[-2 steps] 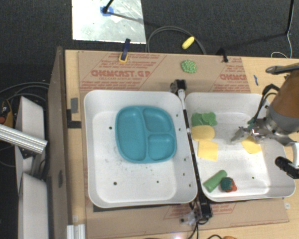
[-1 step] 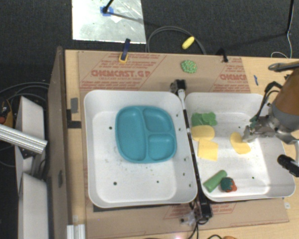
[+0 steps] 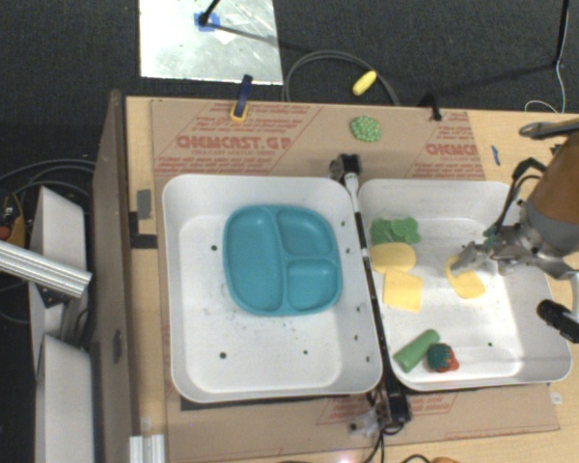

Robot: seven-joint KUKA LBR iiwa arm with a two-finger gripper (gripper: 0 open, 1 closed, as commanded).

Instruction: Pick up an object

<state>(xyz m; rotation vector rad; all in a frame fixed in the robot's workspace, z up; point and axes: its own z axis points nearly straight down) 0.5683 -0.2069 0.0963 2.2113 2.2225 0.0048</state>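
Note:
In the right bin (image 3: 521, 355) lie several toy foods: a green leafy piece (image 3: 396, 230), a yellow round piece (image 3: 393, 256), a pale yellow slab (image 3: 402, 290), a small yellow piece (image 3: 468, 284), a green cylinder (image 3: 414, 349) and a red strawberry-like piece (image 3: 443, 357). My gripper (image 3: 466, 260) reaches in from the right, low over the bin. Its tips sit right at the upper edge of the small yellow piece. Whether they touch it is unclear.
The left bin (image 3: 193, 355) holds a blue divided plate (image 3: 281, 258). A black clamp (image 3: 348, 171) stands at the divider between the bins. Behind the bins, on the cardboard, lie a green knobbly ball (image 3: 366, 128) and a yellow object (image 3: 365, 83). The arm's body (image 3: 569, 201) overhangs the right bin's right side.

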